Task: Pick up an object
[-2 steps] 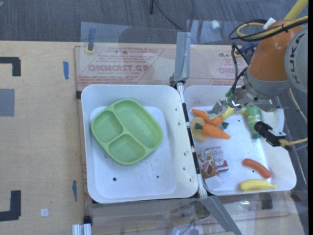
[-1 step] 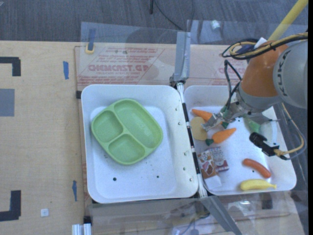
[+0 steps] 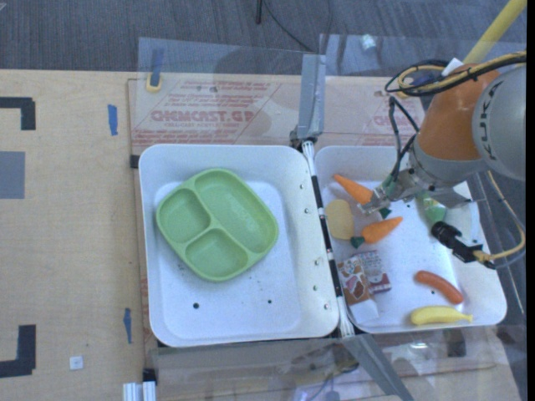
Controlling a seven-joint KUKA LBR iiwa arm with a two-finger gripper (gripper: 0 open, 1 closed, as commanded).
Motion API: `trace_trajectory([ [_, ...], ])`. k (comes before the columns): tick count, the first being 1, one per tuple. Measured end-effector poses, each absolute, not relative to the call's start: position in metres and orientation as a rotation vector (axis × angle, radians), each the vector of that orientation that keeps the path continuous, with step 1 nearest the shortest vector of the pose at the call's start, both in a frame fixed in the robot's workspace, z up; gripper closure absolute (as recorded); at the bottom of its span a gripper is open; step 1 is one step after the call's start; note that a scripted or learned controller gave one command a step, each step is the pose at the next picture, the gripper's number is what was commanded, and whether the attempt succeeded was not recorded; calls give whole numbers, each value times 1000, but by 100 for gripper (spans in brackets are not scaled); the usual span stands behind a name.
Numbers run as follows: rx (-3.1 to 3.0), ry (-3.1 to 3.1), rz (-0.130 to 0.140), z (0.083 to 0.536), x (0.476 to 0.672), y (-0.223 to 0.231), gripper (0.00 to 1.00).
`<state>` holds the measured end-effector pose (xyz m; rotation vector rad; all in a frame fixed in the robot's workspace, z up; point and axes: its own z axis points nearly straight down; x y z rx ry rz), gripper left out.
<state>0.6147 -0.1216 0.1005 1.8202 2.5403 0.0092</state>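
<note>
My gripper (image 3: 378, 205) hangs low in the right bin (image 3: 493, 303), between two toy carrots. One orange carrot (image 3: 353, 189) lies just up and left of it, and a second carrot (image 3: 380, 229) lies just below it. Nothing shows as lifted in the gripper. A tan round piece (image 3: 339, 220) rests to the left of both carrots. A red and white snack packet (image 3: 364, 278), a red sausage (image 3: 439, 286) and a yellow banana (image 3: 440, 315) lie toward the bin's front. A green item (image 3: 432, 210) sits partly hidden under the arm's wrist.
The left bin (image 3: 167, 307) holds a green divided plate (image 3: 217, 222). A ridge (image 3: 322, 249) separates the two bins. The arm's orange band (image 3: 447, 124) and cables (image 3: 468, 249) cover the right bin's back right part. A cardboard sheet (image 3: 67, 224) lies left of the bins.
</note>
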Motion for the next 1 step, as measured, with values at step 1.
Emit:
trace_trajectory([
  [1, 1973, 2455, -33, 182, 662, -63, 100],
])
